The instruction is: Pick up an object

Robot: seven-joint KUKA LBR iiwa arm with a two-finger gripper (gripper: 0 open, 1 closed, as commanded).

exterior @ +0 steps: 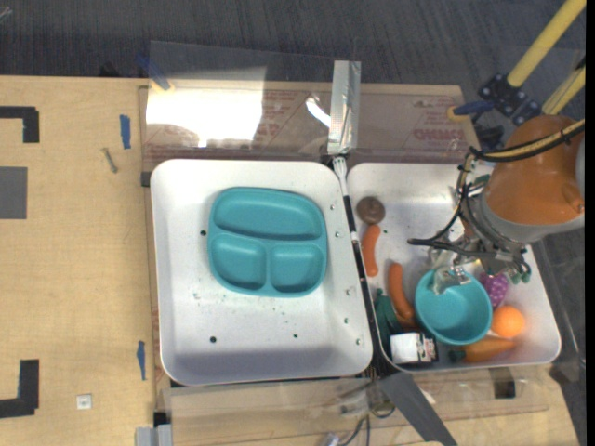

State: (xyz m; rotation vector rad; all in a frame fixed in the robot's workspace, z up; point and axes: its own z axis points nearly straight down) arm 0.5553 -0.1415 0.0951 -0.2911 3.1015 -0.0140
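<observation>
A teal bowl (453, 307) sits in the right bin (418, 198); the claw (458, 272) hangs over the bowl's upper rim, grip state impossible to tell; an orange ball (508, 322) lies just right of the bowl, carrots (400, 288) left; far left of the bowl, a teal divided plate (268, 241)

You see a teal tray (268, 240) in a white bin (177, 277), a teal bowl (456, 310), an orange ball (509, 322), and a pale wood surface (65, 249).

We see open floor in the right bin's (548, 342) far half; its near half is crowded by bowl (456, 312), carrots (400, 291) and orange (508, 322).
</observation>
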